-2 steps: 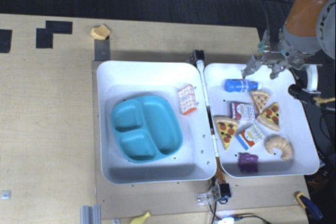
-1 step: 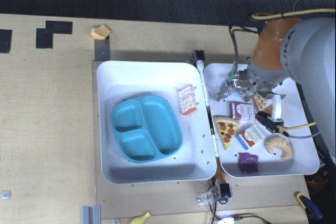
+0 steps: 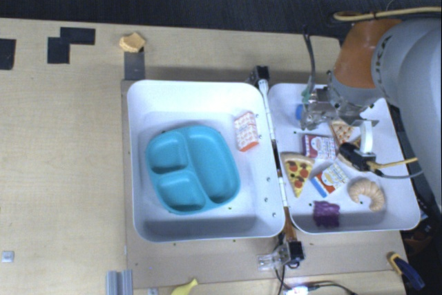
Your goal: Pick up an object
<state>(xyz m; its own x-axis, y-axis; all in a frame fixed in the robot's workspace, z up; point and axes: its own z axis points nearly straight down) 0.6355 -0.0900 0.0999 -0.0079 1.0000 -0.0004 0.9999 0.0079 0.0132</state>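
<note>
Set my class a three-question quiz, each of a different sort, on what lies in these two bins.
1. True or false: the blue divided tray lies in the left bin.
2. Which toy lies nearest the right bin's front edge? A purple block B pizza slice C croissant
3. Fill in: the gripper hovers over the ___ bin.

Key: 1 true; 2 A; 3 right.

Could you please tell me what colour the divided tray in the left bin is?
Turquoise blue tray, seen clearest in the camera view.
</note>
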